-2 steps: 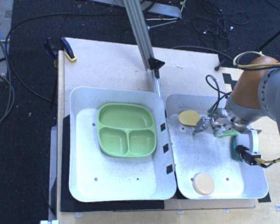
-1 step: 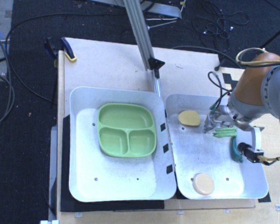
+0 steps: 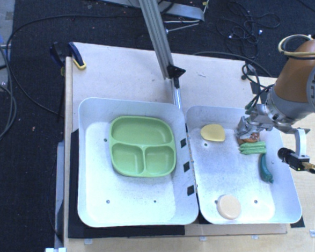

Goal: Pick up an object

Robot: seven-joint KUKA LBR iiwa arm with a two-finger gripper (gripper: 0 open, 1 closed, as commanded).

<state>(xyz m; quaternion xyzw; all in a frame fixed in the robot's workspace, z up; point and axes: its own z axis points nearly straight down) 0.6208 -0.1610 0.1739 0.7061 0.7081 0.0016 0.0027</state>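
The grey arm (image 3: pixel 303 79), banded in orange above the wrist, is seen reaching in from three o'clock and angled down toward nine o'clock. Its gripper (image 3: pixel 249 133) is lowered at the arm's eight o'clock end, pointed downward, just right of frame centre.

A green three-compartment plate (image 3: pixel 143 146) lies in the left white bin (image 3: pixel 88 198), with black cables (image 3: pixel 25 92) trailing over the dark floor beyond the bench (image 3: pixel 123 72).
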